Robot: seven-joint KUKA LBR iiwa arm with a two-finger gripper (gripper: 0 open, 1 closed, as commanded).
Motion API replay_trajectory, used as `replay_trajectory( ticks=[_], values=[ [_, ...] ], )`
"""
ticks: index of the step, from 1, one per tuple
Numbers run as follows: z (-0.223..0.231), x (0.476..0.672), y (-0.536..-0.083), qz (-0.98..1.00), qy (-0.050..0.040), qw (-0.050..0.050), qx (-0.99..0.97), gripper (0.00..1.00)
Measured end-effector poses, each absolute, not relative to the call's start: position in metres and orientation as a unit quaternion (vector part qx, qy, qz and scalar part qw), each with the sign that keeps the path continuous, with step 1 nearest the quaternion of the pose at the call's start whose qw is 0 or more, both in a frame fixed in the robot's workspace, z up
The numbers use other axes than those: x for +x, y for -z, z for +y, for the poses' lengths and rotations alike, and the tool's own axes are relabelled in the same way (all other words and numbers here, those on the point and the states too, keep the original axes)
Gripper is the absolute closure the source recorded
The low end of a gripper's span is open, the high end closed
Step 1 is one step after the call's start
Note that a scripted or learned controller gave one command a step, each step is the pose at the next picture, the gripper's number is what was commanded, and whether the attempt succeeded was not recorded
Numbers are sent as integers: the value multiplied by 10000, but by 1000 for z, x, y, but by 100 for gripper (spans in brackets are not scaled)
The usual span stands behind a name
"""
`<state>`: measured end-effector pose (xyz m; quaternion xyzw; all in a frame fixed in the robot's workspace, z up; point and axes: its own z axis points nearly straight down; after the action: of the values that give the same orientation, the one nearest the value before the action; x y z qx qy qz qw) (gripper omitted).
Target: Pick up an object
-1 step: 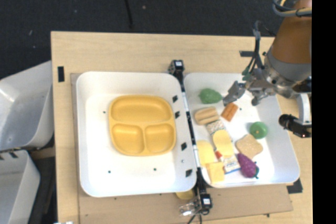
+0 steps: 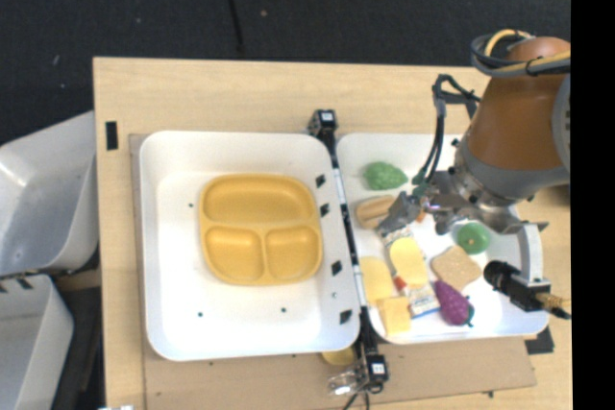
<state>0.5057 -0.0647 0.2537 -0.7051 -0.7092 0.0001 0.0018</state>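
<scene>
- Dark floor surrounds our table (image 2: 192, 96), which carries two white bins.
- Our left bin (image 2: 173, 302) holds a yellow tray (image 2: 259, 228).
- Our right bin (image 2: 500, 326) holds the candidates: green piece (image 2: 384, 175), bread roll (image 2: 373, 208), yellow blocks (image 2: 407, 259), toast (image 2: 455, 268), purple piece (image 2: 453, 302).
- Our end effector (image 2: 402, 216) hangs over the roll, near the divider; we cannot tell its state.
- We judge crowding the risk: descending here could snag two items, or strike the divider and miss.
</scene>
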Motion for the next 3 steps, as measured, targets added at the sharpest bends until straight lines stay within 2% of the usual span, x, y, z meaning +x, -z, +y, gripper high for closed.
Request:
replay_trajectory(
  ticks=[1, 2, 3],
  values=[
    [-68, 508, -253, -7066, 3, -2, -7076, 0],
    [34, 489, -205, -7110, -7, 32, -7032, 0],
    [27, 491, -218, -7051, 12, -7, -7091, 100]
  ],
)
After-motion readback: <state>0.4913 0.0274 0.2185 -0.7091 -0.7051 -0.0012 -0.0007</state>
